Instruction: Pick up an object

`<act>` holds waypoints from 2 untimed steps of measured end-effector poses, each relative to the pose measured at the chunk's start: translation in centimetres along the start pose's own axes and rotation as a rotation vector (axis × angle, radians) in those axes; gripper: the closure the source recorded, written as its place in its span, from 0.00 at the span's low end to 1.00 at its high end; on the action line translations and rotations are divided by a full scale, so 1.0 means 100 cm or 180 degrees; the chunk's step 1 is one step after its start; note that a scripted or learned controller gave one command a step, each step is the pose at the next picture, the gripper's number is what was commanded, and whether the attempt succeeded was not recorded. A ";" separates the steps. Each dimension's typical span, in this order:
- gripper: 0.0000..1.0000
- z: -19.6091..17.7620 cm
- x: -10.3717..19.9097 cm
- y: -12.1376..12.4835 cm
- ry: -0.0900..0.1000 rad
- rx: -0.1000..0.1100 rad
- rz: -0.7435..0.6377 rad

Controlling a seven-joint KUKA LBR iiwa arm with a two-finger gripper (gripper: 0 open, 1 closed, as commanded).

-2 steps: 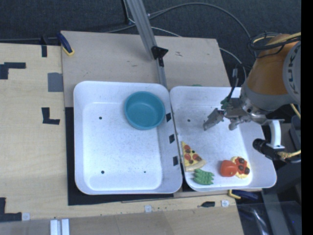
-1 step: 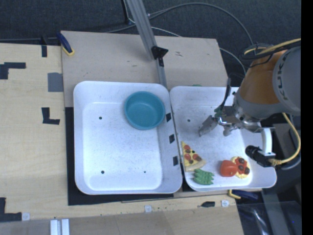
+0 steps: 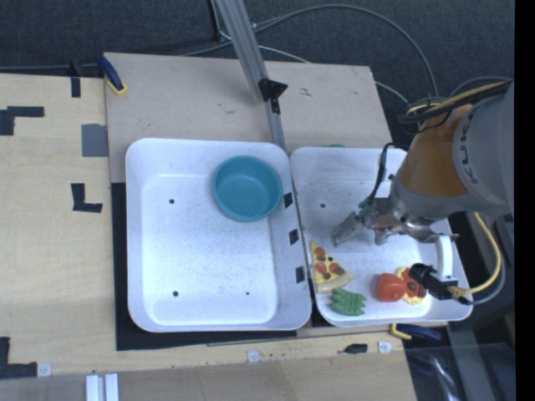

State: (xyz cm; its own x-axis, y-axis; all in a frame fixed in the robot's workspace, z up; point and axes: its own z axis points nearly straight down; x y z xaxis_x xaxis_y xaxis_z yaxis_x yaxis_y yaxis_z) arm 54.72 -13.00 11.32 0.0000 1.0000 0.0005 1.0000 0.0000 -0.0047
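Arm (image 3: 456, 161) reaches in from right, over right bin (image 3: 334, 174). Left bin (image 3: 159, 249) holds blue bowl (image 3: 247, 188) at its upper right. Gripper (image 3: 344, 232) hangs above middle of right bin, fingers spread, nothing between them. Toys lie along right bin's near edge: pizza slice (image 3: 328, 268) at left, green piece (image 3: 348, 302) just below it, red-yellow toy (image 3: 398, 286) to right.

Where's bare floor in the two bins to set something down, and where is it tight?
Most room: left bin, everything below and left of the blue bowl. In the right bin, the upper-left floor above the gripper is bare. Tight: its lower edge, where pizza slice, green toy and red toy crowd together.
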 end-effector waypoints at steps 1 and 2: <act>1.00 -0.012 0.000 0.001 -0.0002 -0.0011 -0.0003; 1.00 -0.068 -0.007 -0.005 -0.0004 -0.0026 0.0001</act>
State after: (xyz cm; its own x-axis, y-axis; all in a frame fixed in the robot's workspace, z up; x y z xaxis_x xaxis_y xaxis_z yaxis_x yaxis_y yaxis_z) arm 54.24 -13.69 18.11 0.0003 1.0000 -0.0008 1.0000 -0.0003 0.0034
